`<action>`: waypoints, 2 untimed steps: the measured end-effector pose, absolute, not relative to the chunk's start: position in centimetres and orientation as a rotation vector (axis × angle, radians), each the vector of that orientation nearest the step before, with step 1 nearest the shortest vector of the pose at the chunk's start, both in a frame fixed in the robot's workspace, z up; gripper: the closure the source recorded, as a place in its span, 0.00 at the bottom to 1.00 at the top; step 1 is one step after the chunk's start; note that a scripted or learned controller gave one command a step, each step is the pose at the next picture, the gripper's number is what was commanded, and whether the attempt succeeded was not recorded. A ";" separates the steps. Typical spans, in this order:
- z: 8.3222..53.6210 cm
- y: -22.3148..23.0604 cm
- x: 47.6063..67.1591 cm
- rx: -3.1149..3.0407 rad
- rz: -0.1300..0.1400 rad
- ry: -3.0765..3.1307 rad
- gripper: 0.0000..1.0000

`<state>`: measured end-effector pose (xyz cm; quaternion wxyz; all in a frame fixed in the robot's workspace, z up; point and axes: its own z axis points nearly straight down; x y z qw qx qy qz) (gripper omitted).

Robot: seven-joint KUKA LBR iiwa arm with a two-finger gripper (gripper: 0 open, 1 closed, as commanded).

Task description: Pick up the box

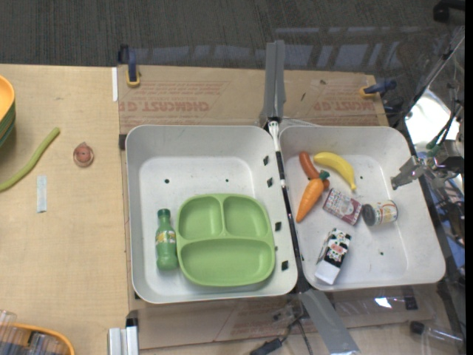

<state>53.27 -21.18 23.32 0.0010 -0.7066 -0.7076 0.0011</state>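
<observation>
The claw [408,176] sits at the right edge of the right bin [392,261], just over its right wall, a grey tip pointing left and slightly toward the near side. It is small and partly lost against the clutter behind it, so I cannot tell whether it is open or closed; nothing is visibly held in it.

Nearest to it, left and a little nearer, a small can [380,213] lies on its side on the bin floor. Just beside the can's left end, touching or almost touching it, lies the box [341,205], a flat pinkish packet. I take this as the task's thing, though a black-and-white carton [333,256] nearer the front rim is also box-shaped.

The move ahead turns on one relation: the box lies to the claw's left and somewhat nearer, with the can partly between them. Its long axis runs from far-left to near-right, at a slant to the bin walls, so a grip across the short sides likely calls for a wrist turn. The can crowds the right end, and a carrot [310,198] lies close on the left.

Farther off sit a banana [336,167] and a reddish stick-shaped item [308,165]. The left bin [192,168] holds a green divided plate [255,272] and a green bottle [166,239].
</observation>
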 end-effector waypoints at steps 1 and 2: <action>12.2 -14.9 54.9 -2.163 0.003 -2.275 0.00; 9.2 -11.6 54.3 -2.115 0.001 -2.325 0.00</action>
